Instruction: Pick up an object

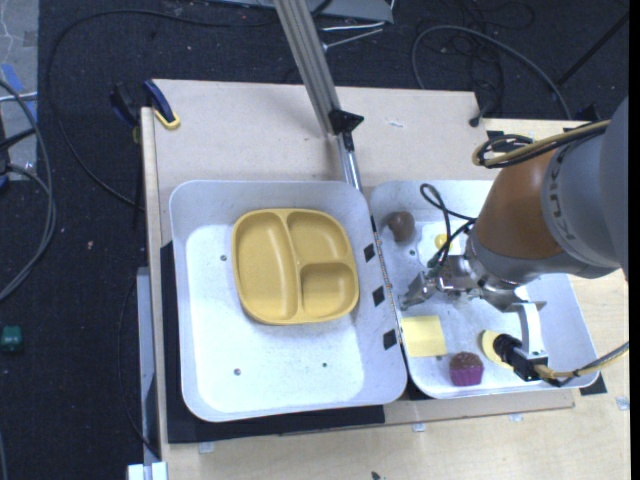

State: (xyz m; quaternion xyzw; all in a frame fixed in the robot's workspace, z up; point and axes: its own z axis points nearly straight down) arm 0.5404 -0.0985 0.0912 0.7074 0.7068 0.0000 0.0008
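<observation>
My end effector (418,290) hangs over right bin (575,313), yellow block (423,335) just below; grip state unclear.

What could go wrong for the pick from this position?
The gripper hangs near the right bin's left wall, above the yellow block, so a descent may strike the wall or miss. The block, purple object and brown ball lie apart, and the arm hides part of the bin.

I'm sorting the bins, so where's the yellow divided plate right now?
The yellow divided plate lies in the left bin, toward its upper right, near the divider beside the right bin.
</observation>
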